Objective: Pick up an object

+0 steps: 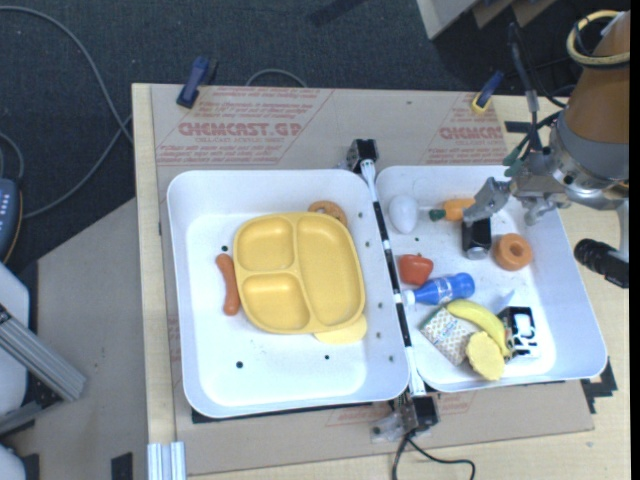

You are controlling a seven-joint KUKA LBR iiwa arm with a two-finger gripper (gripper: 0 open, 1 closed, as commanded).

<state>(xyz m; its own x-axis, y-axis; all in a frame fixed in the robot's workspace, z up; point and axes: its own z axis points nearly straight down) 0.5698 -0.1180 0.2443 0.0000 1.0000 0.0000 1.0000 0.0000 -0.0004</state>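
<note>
My gripper [478, 236] hangs low over the upper part of the right bin [585, 313], between a small carrot [453, 209] at the bin's far wall and a brown doughnut [513, 252] just to its right. Nothing sits between my fingers, and from this slant I cannot tell whether they are spread or closed.

The doughnut is the nearest thing to take, lying flat on the bin floor. I judge it a light toy, probably firm plastic or foam, not fragile but smooth enough to slide. A pinch across its outer rim, or one finger through the hole and one outside, looks the surest hold.

Below it lie a red pepper [415, 267], a blue bottle [440, 289] on its side, a banana [478, 318] and a pale lemon-like piece [486, 355], crowded together and harder to isolate. A white egg-shaped piece [402, 212] sits near the divider. The left bin [200, 358] holds a yellow divided plate [298, 272] with a sausage [229, 283] beside it.
</note>
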